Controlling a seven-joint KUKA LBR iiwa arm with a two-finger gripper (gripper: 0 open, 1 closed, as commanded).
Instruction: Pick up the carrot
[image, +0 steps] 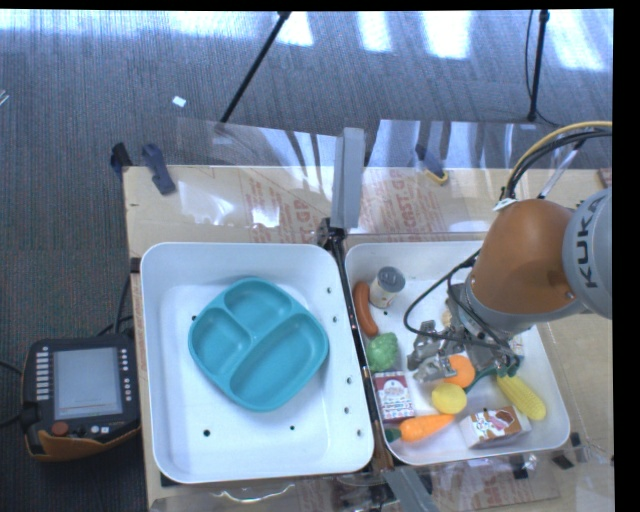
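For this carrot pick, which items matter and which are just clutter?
Job: carrot, front of the right bin; gripper, above it.

Lying about: blue plate, corn, lemon, hot dog, can, green vegetable, red box, snack packet.

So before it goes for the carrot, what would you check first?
1. Carrot in plain sight at the near edge of the right bin: ok.
2. Tool directly above the carrot: not ok, it sits farther back, over an orange item.
3. Space around the carrot: not ok, lemon and red box crowd it.
4. Tool's opening: cannot tell.
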